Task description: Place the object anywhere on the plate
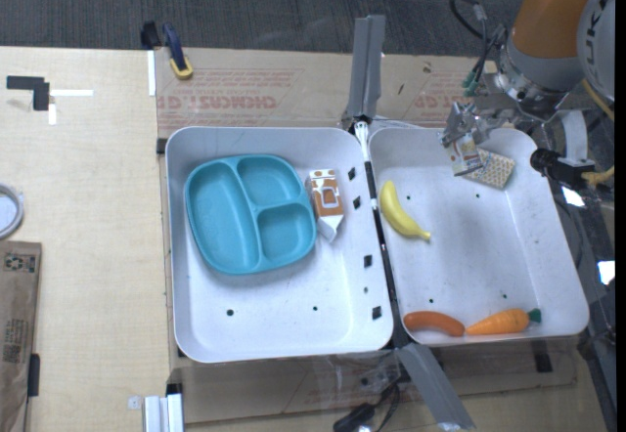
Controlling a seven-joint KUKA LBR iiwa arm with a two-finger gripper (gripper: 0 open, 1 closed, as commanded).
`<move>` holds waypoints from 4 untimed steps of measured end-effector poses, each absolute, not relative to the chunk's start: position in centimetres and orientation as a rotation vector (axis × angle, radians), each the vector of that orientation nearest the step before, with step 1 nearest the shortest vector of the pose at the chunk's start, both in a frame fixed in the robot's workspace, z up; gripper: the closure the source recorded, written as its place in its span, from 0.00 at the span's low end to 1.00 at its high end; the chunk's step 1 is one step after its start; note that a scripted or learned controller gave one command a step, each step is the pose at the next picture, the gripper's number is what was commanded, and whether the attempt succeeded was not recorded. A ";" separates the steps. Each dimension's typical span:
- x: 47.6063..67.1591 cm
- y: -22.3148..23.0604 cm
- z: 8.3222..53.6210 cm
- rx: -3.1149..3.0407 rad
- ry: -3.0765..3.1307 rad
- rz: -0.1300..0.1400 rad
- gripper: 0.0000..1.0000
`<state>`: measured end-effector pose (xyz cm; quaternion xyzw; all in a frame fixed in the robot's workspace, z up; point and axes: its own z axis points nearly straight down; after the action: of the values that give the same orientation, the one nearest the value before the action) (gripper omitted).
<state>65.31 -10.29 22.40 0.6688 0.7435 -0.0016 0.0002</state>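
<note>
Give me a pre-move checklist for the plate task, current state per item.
1. Blue divided plate sits flat in the left bin, all three compartments bare: ok.
2. Gripper is over the right bin's far corner, right at a beige perforated object: ok.
3. Object secured in the gripper: cannot tell; the contact is too small and cluttered to read.
4. Orange-and-white carton lies against the plate's right edge, on the way in from the right: not ok, go over it.
5. Banana, sausage and carrot lie apart from the gripper in the right bin: ok.
</note>
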 end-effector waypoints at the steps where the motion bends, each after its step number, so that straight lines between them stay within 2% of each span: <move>1: 65.9 -3.8 22.3 1.929 2.481 -0.003 1.00; 2: 65.9 2.6 20.8 1.978 2.443 -0.005 1.00; 3: 63.8 10.6 23.5 1.960 2.456 -0.003 1.00; 4: 63.8 10.5 23.5 1.961 2.455 -0.003 0.00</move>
<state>63.81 10.52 23.52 0.6241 0.7814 -0.0011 -0.0001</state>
